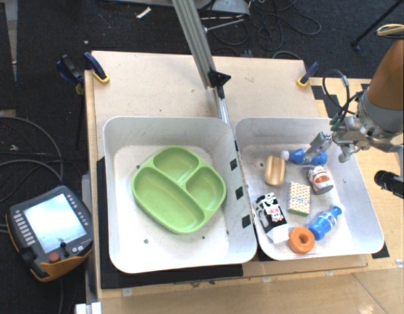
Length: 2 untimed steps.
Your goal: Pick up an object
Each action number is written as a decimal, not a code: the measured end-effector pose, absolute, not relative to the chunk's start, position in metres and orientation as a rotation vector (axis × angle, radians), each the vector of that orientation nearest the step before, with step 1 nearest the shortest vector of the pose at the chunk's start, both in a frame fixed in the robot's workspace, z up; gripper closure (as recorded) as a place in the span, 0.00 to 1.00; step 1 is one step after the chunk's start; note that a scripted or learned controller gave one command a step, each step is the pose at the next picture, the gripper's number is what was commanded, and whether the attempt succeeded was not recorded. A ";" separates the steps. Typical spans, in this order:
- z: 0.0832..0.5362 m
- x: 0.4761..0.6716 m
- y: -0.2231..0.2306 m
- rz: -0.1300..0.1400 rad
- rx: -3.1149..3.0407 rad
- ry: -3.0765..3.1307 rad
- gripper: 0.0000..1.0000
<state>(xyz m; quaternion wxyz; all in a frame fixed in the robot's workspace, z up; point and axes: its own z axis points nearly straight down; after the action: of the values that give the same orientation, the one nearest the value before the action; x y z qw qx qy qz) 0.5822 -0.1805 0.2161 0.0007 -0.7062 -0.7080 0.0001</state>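
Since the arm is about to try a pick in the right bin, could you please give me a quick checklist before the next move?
1. Tool over the right bin: ok.
2. Tool already holding something: cannot tell.
3. Nearest target, the blue object beside the tool, exposed from above: ok.
4. Can close to that target, could be bumped: not ok.
5. Left bin holds the green plate, away from the arm: ok.

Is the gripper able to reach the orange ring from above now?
Probably yes. The orange ring lies uncovered near the right bin's front edge; the blue bottle touches it, which may crowd the gripper.
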 end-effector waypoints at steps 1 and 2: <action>0.216 0.582 -0.181 0.001 -2.217 -2.224 0.00; 0.152 0.579 -0.179 0.006 -2.217 -2.218 0.00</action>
<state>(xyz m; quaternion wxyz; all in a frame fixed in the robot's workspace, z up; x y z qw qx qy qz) 0.5792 -0.1788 0.1518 0.0027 -0.7070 -0.7072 0.0019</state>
